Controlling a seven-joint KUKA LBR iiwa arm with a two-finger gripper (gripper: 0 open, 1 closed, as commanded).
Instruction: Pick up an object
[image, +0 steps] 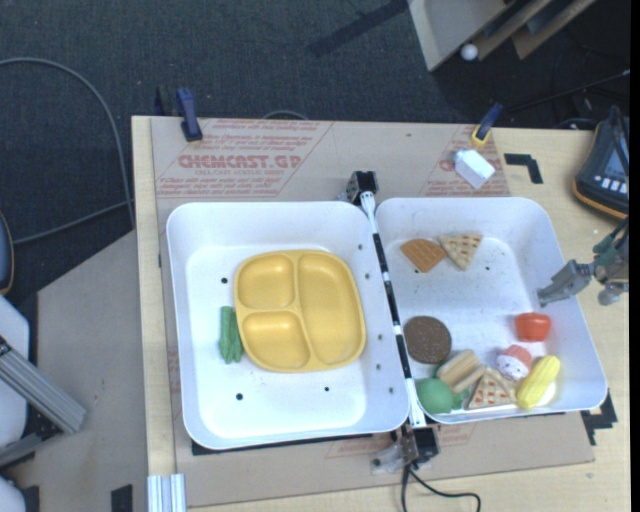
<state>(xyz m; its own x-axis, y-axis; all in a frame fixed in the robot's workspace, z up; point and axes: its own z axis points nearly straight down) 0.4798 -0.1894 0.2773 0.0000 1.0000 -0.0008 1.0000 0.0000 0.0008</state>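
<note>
While the end effector hovers at the right bin's right rim, its fingers spread apart with nothing between them, the red tomato lies just below it. Corn, a brown patty and waffle pieces share that bin; a yellow tray fills the left one.

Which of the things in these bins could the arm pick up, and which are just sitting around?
Pickable:
tomato
corn
brown patty
waffle wedge
green pea pod
end effector over the right bin

Lying about:
yellow divided plate
blue clamps
cardboard sheet
</note>
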